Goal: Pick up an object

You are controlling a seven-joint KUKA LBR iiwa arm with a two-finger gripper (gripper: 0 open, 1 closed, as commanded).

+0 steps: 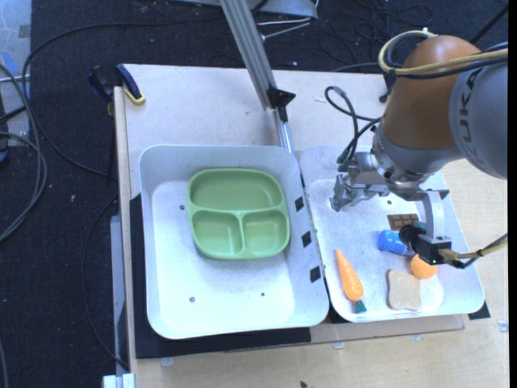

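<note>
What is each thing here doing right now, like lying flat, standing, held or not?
green divided plate: lying flat in the left bin, right way up, nothing in its compartments.
carrot: lying on its side in the right bin, near the front edge, untouched.
bread slice: lying flat, front right corner.
blue object: lying loose.
orange ball: resting beside the bread slice.
gripper: low over the right bin's back, holding nothing visible.

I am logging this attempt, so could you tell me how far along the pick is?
Done: the gripper is over the right bin. In hand: nothing visible between its fingers. Left: the carrot, blue object, bread slice and orange object all lie in that bin.
</note>
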